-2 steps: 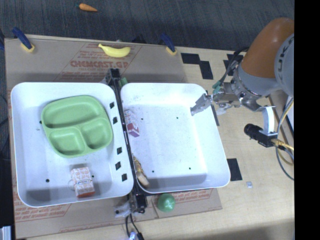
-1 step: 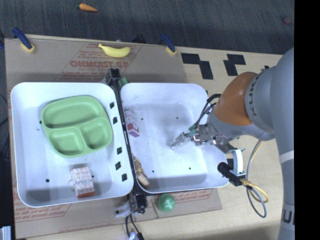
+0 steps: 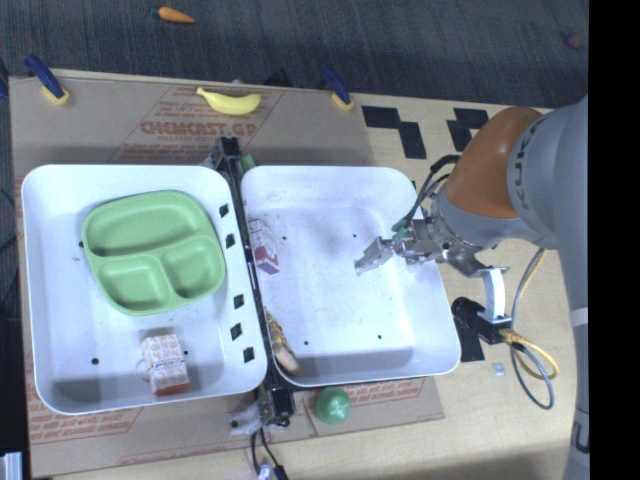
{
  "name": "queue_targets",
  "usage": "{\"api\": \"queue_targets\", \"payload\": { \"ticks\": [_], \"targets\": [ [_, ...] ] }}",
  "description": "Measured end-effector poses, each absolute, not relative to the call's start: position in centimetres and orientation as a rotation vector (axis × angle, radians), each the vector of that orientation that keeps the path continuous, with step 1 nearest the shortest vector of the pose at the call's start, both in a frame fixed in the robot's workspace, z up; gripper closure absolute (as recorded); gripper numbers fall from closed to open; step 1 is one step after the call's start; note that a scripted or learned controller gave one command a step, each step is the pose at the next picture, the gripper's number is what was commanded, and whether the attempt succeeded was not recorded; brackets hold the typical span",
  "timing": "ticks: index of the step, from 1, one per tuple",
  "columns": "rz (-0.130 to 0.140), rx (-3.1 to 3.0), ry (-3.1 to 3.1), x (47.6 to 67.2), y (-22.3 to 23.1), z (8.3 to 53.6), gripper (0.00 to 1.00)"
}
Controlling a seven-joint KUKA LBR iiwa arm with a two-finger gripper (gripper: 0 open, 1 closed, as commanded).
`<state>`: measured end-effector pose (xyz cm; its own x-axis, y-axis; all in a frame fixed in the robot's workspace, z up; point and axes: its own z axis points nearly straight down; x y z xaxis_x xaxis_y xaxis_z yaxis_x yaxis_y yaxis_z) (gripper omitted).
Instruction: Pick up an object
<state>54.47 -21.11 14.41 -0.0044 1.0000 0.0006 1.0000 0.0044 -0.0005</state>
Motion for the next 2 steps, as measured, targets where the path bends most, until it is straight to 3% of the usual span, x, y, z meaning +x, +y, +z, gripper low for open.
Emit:
{"api": "queue_targets", "payload": {
  "ticks": [1, 2],
  "targets": [
    [0.001, -2.214, -2.228, 56.1, -21.1, 13.6, 0.0],
    [-0.001, -2.216, -2.226, 59.5, -21.1, 15.2, 0.0]
  ]
}}
